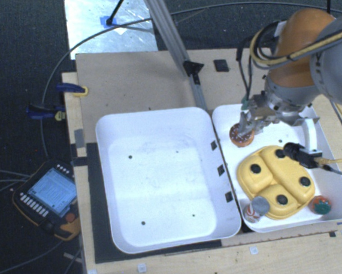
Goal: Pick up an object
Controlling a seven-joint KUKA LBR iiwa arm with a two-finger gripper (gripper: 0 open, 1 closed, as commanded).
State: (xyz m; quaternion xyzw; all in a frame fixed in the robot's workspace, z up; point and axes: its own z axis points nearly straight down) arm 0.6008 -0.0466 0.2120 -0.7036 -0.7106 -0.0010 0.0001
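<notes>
My gripper (244,124) hangs over the far left corner of the right bin (338,190). Directly under its tip lies a small brown ring-shaped object (241,135) with pale speckles, partly covered by the gripper. Whether the gripper touches the ring I cannot tell. A large yellow moulded piece (276,181) with several dark round holes fills the middle of the right bin. A small grey disc (259,205) leans at the yellow piece's near left corner. A red and green ball (321,205) sits in the near right corner.
The left bin (111,169) is beside the right one, with black clips on the shared wall. A black cabled part (299,153) of the arm hangs above the yellow piece. A slanted metal pole (173,37) rises behind the bins. A handheld pendant (47,196) lies off the bench, left.
</notes>
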